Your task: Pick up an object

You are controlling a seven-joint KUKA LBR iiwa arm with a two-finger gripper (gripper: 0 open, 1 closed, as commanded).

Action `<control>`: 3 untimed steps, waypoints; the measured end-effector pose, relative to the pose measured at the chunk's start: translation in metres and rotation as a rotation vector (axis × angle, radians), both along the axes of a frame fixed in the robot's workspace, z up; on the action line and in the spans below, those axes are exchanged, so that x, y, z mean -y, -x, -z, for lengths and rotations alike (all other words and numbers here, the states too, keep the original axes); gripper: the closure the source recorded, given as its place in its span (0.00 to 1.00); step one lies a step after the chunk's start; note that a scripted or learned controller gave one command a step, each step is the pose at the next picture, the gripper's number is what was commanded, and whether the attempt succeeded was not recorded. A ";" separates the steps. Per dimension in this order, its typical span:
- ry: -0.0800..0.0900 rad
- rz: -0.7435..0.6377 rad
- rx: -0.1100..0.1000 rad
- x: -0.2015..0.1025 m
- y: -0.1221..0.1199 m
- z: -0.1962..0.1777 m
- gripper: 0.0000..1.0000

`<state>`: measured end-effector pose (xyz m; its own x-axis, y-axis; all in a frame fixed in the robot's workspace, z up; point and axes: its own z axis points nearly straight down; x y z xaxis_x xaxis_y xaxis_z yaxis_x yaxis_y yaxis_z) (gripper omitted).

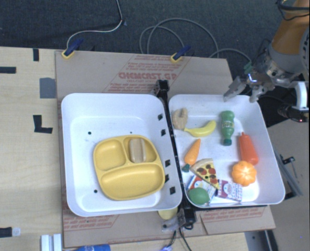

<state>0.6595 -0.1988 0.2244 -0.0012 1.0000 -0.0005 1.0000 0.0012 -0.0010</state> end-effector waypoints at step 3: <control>0.004 -0.003 0.006 -0.032 0.034 0.137 0.00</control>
